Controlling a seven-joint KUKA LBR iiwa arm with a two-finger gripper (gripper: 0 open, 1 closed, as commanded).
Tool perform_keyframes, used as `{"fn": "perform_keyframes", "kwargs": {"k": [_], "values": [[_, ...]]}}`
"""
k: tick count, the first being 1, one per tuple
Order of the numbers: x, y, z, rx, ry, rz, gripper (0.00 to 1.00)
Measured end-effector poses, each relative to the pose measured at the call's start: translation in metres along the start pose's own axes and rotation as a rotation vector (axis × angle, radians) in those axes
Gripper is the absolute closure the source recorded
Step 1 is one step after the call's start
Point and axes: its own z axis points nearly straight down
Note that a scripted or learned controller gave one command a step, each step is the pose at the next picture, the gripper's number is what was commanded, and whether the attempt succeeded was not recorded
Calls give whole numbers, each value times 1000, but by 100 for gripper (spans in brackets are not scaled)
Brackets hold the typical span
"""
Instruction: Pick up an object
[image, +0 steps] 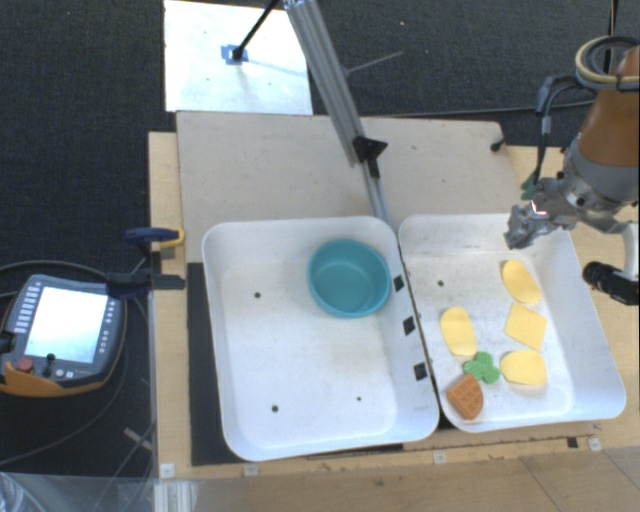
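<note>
Camera view: I see the jaws (522, 230) at upper right, over the right bin (590, 395); whether they stand apart I cannot tell. Just below lies a yellow oval piece (520, 281), probably light, stiff, slick plastic. I'd pinch across its narrow width.

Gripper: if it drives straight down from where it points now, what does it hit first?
Probably bare floor of the right bin near its far rim. The gripper sits beyond the nearest yellow piece, though depth is unclear.

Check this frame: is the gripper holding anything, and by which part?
Nothing is seen held. The gripper hangs over the right bin's far end, apart from the yellow pieces below it.
</note>
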Motion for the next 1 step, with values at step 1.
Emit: {"fn": "perform_keyframes", "kwargs": {"k": [1], "values": [[55,-4,11,5,2,-4,100]]}}
